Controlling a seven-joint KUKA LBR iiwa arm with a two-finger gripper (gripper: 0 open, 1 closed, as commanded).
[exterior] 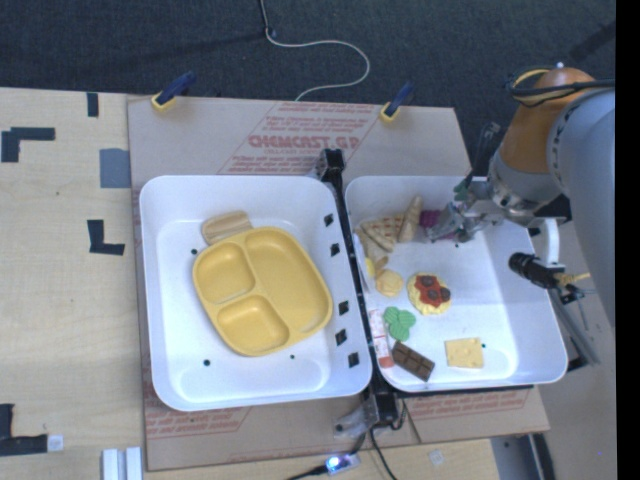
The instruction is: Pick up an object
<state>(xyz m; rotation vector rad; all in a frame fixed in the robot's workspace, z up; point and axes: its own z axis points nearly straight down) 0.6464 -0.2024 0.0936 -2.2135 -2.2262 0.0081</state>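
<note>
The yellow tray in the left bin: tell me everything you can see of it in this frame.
The yellow tray is a glossy, plastic-looking plate with rounded corners and three compartments: two in its far half, one across its near half. Nothing lies in any of them. It rests flat on the floor of the left bin, turned at an angle to the bin's walls. A small tan, bread-like piece sits against its far left edge. The gripper is over in the right bin, well away from it.
</note>
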